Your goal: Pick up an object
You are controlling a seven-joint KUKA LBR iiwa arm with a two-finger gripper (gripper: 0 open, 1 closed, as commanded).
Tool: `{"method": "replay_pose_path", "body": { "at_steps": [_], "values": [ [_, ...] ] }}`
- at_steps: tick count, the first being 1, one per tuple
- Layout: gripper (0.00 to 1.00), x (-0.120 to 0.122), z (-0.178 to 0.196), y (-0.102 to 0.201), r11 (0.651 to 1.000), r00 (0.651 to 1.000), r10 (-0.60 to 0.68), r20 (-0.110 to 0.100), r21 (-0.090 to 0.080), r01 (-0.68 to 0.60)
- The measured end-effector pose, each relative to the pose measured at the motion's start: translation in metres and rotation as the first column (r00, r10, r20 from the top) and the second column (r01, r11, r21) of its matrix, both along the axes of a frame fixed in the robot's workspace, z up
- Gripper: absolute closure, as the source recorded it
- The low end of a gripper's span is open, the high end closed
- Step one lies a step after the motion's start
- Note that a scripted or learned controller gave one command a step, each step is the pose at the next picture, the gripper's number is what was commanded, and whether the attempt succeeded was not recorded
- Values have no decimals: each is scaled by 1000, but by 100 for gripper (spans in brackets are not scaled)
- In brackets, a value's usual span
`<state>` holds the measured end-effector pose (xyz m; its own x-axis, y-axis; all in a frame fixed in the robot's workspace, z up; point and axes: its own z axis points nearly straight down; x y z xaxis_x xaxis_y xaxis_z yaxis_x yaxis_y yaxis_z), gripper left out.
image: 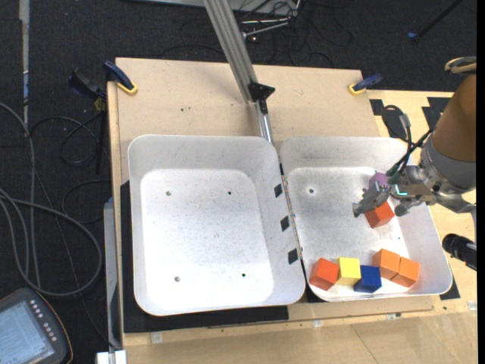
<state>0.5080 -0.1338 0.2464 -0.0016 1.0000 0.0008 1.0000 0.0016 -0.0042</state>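
Seen from above at a slant, the bench (197, 101) carries two shallow white bins side by side, the left bin (144, 203) and the right bin (318, 158), their inner rims touching along the middle. The arm (455, 139) reaches in from the right edge of the view, its orange band uppermost and the grey wrist below it, and its gripper (377, 205) hangs over the middle right of the right bin. A red-orange block (380, 214) sits right at the fingertips, tilted on a corner; it looks to be pinched between the dark fingers and lifted a little off the bin floor, though the slant of the view makes the lift hard to confirm. A small purple part shows just above the block, against the gripper body. Along the near wall of the right bin lies a loose row of other blocks: an orange block (325, 272) at the left, a yellow block (349, 268) just beside it, a blue block (369, 279) touching the yellow one on its right, then two more orange blocks (397, 267) pressed together toward the bin's near right corner. This row lies well apart from the held block. A slanted metal pole (227, 32) runs from the top of the view down to the seam between the bins, and blue-and-yellow clamps (121, 78) grip the bench's far corners.
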Motion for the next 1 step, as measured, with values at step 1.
{"method": "replay_pose_path", "body": {
  "at_steps": [1],
  "values": [
    [0,1,2,0,1000,1000,-2,4,-1,2]
  ]
}}
